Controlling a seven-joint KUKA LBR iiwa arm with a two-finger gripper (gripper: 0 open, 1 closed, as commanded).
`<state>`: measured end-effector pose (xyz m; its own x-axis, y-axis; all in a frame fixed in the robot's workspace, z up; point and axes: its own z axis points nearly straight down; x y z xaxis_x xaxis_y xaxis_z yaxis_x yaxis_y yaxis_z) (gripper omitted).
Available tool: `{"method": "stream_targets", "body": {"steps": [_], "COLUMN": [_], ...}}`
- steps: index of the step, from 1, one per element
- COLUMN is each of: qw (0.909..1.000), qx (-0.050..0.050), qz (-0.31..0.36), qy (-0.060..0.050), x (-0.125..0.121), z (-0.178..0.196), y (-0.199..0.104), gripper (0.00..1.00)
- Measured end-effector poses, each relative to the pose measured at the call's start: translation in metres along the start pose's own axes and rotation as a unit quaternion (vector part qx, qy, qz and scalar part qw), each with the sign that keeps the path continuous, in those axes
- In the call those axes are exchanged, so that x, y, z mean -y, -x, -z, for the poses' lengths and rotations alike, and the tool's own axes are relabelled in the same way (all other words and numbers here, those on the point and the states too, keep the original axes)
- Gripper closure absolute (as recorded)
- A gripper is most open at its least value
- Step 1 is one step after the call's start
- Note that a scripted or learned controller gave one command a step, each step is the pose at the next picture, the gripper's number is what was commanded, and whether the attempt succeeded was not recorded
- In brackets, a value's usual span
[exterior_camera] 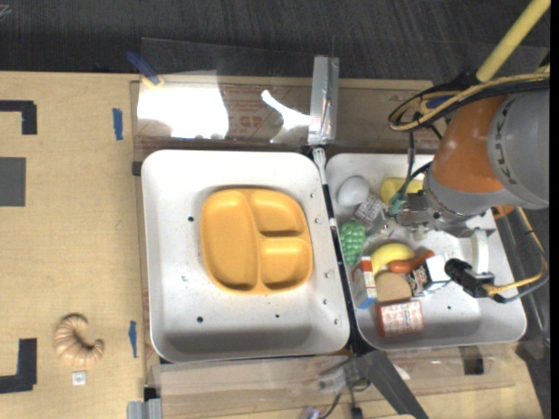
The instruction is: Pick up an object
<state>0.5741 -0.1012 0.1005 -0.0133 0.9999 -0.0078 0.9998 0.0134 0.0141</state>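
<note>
Yellow lemon-like fruit sits mid right bin, w/ red can just below, green item to its left. Gripper hovers above fruit; finger state can't be told. Yellow tray fills adjacent left bin.

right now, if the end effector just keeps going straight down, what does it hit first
Probably the yellow toy in the right bin, lying just under the end effector beside the green item. Depth is hard to judge from this slanted view.

Divided tray in left bin, cluttered items in right bin, croissant on bench far left
</note>
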Motion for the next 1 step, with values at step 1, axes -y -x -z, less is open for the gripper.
{"method": "stream_targets", "body": {"steps": [1], "qw": [0.9979], "qx": [-0.004], "qz": [0.065], "qy": [-0.002], "x": [0.0611], "z": [-0.0112], "y": [-0.0085], "gripper": [0.0]}}
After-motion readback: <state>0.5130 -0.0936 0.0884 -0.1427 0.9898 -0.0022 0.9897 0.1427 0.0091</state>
